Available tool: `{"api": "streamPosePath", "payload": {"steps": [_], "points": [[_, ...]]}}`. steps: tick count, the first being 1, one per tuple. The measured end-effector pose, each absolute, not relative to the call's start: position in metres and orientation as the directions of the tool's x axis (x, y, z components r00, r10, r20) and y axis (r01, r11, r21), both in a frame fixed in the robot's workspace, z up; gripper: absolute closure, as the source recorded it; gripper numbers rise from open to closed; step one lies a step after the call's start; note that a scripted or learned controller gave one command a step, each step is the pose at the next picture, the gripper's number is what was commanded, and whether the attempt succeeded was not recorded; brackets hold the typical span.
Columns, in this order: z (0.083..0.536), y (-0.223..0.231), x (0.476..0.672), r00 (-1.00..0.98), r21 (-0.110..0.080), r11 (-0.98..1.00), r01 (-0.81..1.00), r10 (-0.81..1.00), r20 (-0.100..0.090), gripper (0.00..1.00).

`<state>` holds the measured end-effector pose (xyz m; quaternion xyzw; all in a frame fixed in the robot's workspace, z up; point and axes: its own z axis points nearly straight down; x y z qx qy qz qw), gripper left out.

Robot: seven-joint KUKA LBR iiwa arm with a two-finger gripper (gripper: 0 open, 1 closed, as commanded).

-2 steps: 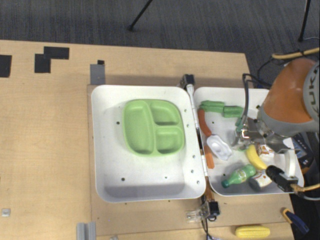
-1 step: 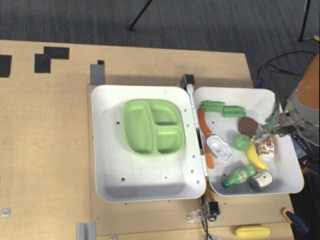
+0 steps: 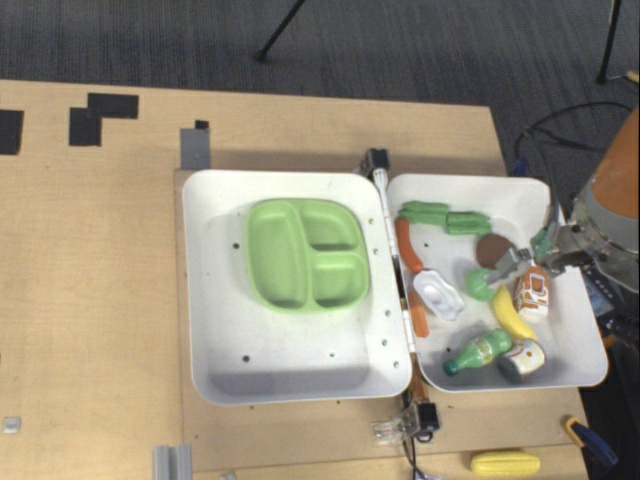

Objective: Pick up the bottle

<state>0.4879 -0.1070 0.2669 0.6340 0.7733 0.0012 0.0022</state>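
Over the right bin (image 3: 570,368), the gripper (image 3: 520,259) hangs with its fingers apart, clamped on nothing, just above a green ball (image 3: 480,284) and beside a small carton (image 3: 533,293). Nearer the front wall lies the green bottle (image 3: 478,352), on its side, next to a banana (image 3: 510,317). A green divided plate (image 3: 305,254) sits in the left bin (image 3: 215,298).

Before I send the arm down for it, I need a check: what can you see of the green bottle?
The bottle is small, glossy green, plastic-looking, with a light label at its middle. It lies on its side near the front edge of the right bin, darker neck end pointing left. A banana touches its upper right, and a grey-and-white object lies against its right end.
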Motion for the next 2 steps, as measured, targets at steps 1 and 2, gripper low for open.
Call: {"api": "streamPosePath", "payload": {"steps": [1, 2], "points": [[0.245, -0.061, 0.546, 0.008, 0.002, -0.008, 1.0, 1.0, 0.0, 0.0], [0.185, -0.107, 0.562, 0.155, 0.001, -0.155, 0.988, 0.988, 0.0, 0.0]]}}
